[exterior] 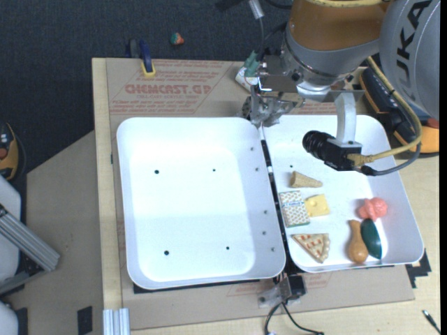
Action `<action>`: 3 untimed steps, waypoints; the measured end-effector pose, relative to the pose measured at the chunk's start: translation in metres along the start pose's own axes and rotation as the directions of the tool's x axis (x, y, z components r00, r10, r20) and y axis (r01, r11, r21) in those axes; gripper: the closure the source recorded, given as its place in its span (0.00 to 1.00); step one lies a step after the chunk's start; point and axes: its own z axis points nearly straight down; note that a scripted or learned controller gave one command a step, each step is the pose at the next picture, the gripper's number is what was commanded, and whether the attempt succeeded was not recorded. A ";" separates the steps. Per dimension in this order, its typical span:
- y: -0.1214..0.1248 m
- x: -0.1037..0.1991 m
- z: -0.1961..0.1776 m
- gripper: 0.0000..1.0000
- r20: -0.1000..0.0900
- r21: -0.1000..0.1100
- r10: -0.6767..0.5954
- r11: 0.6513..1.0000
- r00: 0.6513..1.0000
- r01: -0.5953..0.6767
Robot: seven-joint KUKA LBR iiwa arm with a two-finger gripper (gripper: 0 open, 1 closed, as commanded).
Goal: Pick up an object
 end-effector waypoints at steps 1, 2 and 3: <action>-0.040 -0.010 -0.009 1.00 0.002 0.006 0.007 1.000 1.000 -0.007; -0.033 0.056 -0.069 1.00 -0.002 -0.004 0.001 1.000 1.000 -0.001; -0.068 0.063 0.035 1.00 0.006 0.017 0.007 1.000 1.000 -0.007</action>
